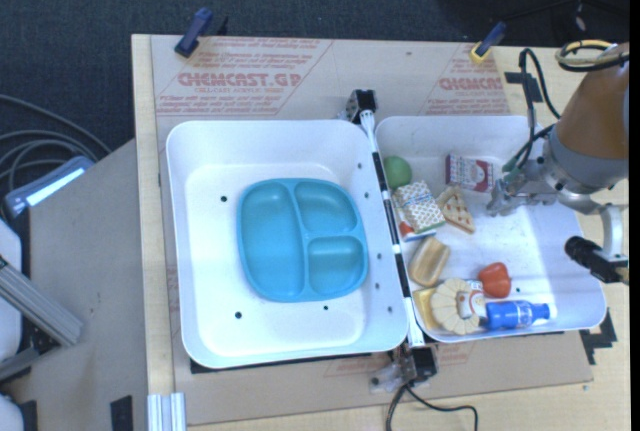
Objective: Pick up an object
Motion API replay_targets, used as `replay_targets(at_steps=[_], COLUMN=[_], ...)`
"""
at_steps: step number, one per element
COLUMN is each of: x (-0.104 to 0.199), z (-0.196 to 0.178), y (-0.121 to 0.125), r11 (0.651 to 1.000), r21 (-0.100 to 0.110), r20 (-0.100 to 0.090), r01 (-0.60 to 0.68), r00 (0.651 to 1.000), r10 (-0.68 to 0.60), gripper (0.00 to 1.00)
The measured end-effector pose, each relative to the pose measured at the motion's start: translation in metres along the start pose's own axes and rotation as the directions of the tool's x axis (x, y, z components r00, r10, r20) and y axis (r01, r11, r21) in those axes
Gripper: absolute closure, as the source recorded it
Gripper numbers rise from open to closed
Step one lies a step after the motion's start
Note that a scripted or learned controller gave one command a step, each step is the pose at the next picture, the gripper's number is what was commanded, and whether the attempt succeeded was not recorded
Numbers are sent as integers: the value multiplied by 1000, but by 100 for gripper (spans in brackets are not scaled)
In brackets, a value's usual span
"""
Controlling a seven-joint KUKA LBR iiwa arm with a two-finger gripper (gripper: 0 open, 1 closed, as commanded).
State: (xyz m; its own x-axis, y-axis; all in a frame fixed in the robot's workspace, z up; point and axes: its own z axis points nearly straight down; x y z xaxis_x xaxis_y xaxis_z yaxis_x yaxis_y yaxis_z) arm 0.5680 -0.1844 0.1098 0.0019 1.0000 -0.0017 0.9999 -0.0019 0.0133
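Camera view from above: the gripper (pixel 497 202) hangs low over the right bin (pixel 560 264), just beside a red-and-white carton (pixel 470 172); whether it is released or clenched, I cannot tell. Other candidates crowd the bin's left side, among them a green ball (pixel 398 170) and a blue bottle (pixel 517 315). Judging from this, a descent here may clip the carton's edge and push it aside.
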Motion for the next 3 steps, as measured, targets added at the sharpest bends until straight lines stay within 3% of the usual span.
replay_targets(at_steps=[1,2,3], x=[0,16,16], z=[0,26,16], y=[0,74,75], r11=[1000,1000,1000], r21=[0,13,11], r20=[0,-3,0], r01=[0,3,4], r00=[1000,1000,1000], r10=[0,-3,-4], gripper=[0,0,100])
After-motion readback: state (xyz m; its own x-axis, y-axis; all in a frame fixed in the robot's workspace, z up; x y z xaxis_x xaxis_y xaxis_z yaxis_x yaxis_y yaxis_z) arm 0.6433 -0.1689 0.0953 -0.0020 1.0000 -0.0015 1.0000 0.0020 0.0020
